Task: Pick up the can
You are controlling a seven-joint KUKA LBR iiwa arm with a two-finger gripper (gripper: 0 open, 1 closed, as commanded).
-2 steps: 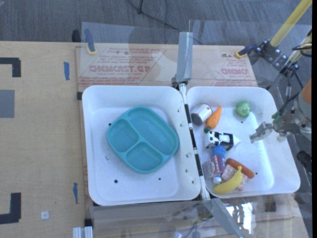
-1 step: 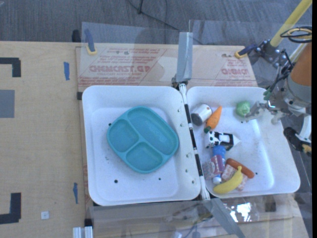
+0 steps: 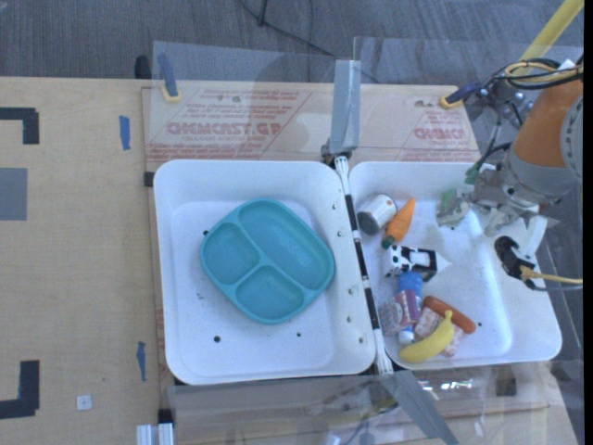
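Silver metal can (image 3: 375, 214) lay on its side at the upper left of the right white bin (image 3: 519, 341), beside an orange carrot (image 3: 400, 219); gripper (image 3: 505, 216) hung right of it, finger state impossible to tell.

Teal divided plate (image 3: 267, 260) in left bin (image 3: 176, 276); carrot (image 3: 400, 219), banana (image 3: 432, 341) in right bin (image 3: 519, 336)

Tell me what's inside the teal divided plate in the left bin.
The teal plate has three compartments, all showing bare teal surface; no item lies in them. What is beneath the plate on the left bin floor is covered.
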